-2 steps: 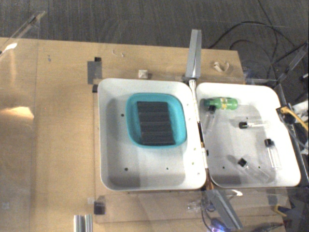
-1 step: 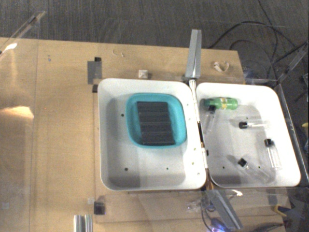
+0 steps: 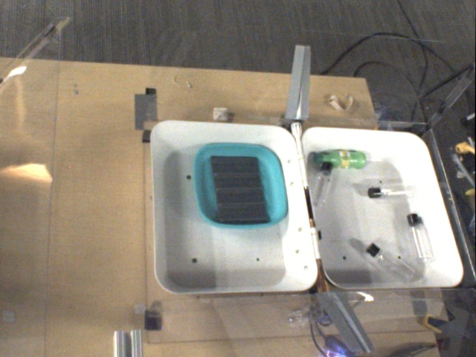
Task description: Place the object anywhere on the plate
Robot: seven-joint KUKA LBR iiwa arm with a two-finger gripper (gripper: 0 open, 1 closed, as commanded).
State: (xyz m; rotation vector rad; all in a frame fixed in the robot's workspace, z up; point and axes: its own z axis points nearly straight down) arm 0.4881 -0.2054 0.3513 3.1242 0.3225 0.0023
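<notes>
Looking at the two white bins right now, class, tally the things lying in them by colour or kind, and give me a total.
Teal plate with a dark ridged insert: 1
Green bottle: 1
Clear vials with black caps: 4
Total: 6

I cannot tell the arm's pose from my feed at this moment, nor the angle of its wrist, nor how the gripper stands (and I won't guess at any of them from here).
</notes>
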